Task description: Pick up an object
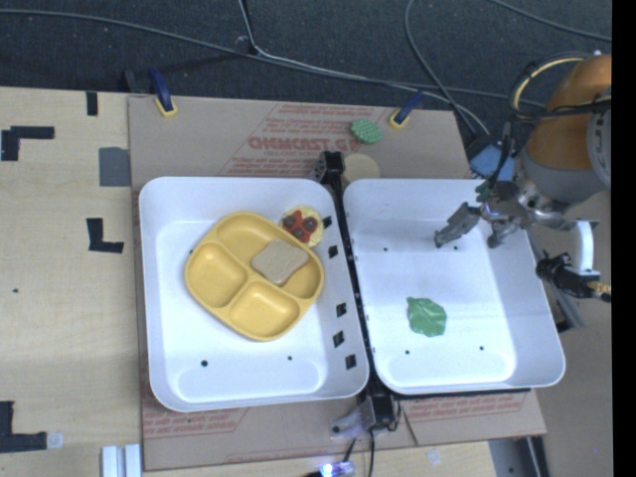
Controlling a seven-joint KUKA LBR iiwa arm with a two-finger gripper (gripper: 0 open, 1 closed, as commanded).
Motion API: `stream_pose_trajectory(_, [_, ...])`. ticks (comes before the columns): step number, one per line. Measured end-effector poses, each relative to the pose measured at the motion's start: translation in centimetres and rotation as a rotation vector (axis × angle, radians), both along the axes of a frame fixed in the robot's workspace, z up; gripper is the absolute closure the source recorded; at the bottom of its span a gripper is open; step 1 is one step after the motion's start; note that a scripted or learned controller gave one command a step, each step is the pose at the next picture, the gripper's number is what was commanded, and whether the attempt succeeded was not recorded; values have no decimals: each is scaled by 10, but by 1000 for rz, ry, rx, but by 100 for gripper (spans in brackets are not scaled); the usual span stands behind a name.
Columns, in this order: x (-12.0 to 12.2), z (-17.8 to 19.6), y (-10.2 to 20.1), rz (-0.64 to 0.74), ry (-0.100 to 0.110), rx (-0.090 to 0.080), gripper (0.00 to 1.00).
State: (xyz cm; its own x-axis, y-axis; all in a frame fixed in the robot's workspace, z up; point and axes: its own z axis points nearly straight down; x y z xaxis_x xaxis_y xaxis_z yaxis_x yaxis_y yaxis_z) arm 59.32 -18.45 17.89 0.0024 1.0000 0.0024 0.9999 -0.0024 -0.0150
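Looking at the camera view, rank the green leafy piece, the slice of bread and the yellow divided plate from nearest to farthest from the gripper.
From the gripper, over the right bin's upper part:
1. Green leafy piece, same bin, below the gripper.
2. Slice of bread, left bin, lying on the plate.
3. Yellow divided plate, left bin; judged by its middle, slightly farther than the bread.

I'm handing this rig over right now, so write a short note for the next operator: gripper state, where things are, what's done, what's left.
Gripper: over the right bin, upper part, holding nothing visible.
Green leaf: lying in the right bin, below the gripper and apart from it.
Left bin: yellow divided plate with a bread slice on it; red berries at its upper right edge.
Done: nothing picked.
Left: grasp and lift an object.
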Motion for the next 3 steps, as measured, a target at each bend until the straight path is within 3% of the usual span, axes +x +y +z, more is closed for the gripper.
stream_pose_trajectory(1, [3,8,0,4,-13,-3,0])
stream_pose_trajectory(3, [10,-96,3,5,-15,-5,0])
